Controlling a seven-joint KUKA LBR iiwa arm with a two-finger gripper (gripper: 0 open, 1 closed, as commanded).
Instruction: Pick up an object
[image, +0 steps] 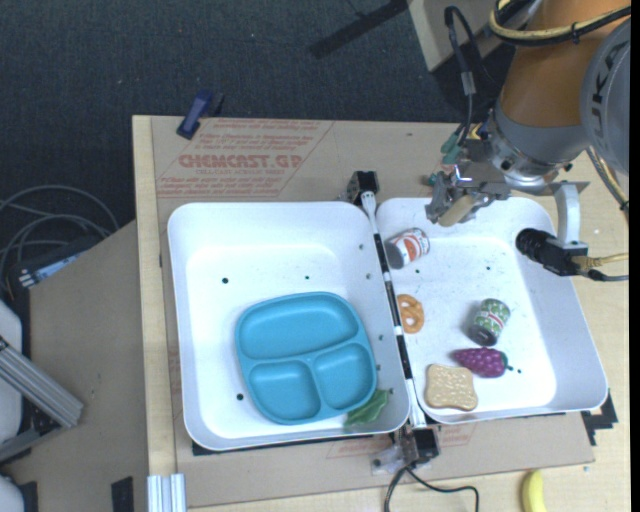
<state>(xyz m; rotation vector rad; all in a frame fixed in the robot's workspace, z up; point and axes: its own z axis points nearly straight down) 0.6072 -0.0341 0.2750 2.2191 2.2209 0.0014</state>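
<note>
My gripper (452, 208) hangs over the far left corner of the right bin (560, 350), with nothing seen held. Just below and left of it, a small red-and-white can (407, 246) lies on its side by the divider. Further toward the front lie a pretzel (410, 313), a green can (490, 320), a purple bunch of grapes (481, 361) and a slice of toast (451, 388). The left bin (200, 250) holds a blue divided plate (305, 355) and a green leafy piece (368, 408) at its front right corner.
A black clip (362, 185) sits on the divider's far end. A blue object (200, 115) lies at the bench's far left corner. A yellow item (535, 492) lies in front of the right bin. Cables (40, 240) trail off the bench's left side.
</note>
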